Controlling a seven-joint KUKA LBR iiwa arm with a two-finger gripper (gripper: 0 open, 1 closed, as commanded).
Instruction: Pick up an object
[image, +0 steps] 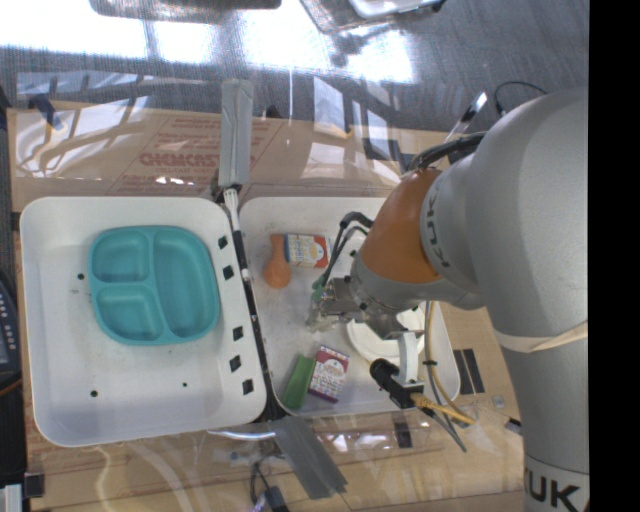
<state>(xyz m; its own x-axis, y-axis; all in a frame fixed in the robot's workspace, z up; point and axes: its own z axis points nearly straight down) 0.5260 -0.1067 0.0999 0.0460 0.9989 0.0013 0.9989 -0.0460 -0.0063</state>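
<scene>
Looming in from the right, the arm swallows a big share of the right bin, its orange band sitting over the bin's middle. The left bin carries a teal tray with three sections, well clear of the action.

Down at the wrist, the gripper hangs over the bare floor at the centre of the right bin. The wrist body crowds the tips and they blur into the cabling, so I cannot tell how they stand, and nothing I can make out sits between them.

Now the candidates, all in the right bin. A white plate lies tucked under the wrist, mostly covered. A small carton rests toward the far wall, above and a touch left of the gripper. A red-and-white box lies nearest, just below the gripper toward the near wall, tilted. A green block sits touching that box on its left, long axis running near-to-far. An orange piece stands just left of the carton.

My read: the box is the shortest drop, straight toward the near wall.
</scene>
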